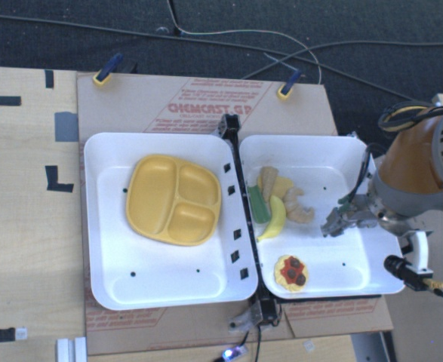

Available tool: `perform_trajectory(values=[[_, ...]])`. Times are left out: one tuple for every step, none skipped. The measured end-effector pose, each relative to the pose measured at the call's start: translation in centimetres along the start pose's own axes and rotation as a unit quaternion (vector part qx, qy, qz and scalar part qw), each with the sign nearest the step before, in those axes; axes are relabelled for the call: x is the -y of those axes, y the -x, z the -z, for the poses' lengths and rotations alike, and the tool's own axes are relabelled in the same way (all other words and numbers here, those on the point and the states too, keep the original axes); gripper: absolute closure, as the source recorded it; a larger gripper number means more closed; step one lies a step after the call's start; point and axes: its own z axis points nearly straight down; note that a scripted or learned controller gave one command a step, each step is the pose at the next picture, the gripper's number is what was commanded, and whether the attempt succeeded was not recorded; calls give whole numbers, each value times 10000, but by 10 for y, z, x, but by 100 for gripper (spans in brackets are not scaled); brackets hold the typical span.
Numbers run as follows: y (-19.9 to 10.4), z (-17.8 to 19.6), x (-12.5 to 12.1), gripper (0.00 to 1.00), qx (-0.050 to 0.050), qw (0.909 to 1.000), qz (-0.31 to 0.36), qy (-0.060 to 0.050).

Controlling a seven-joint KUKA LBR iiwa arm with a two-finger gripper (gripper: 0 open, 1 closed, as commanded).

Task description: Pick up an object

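Gripper (334, 226) sits low over the right bin (323, 145), near its right wall, fingers apart w/ nothing between them. Food pile is left of it: banana (274, 219), green piece (259, 204), beige bits (293, 200) hugging the divider side. Small pizza (290, 271) lies near the front edge (bare floor btwn it and the gripper). Yellow plate (173, 200) sits in the left bin (104, 202).

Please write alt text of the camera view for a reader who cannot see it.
A grey arm's gripper hangs over the right white bin, beside a banana, a green piece, pale food pieces and a small tart. The left bin holds a yellow divided plate.
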Motion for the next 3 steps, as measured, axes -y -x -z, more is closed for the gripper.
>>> perform_trajectory(values=[[4, 57, -8, 100, 10, 10000, 5, 20], [-1, 106, 0, 100, 5, 10000, 5, 13], [-1, 136, -2, 100, 5, 10000, 6, 9]])
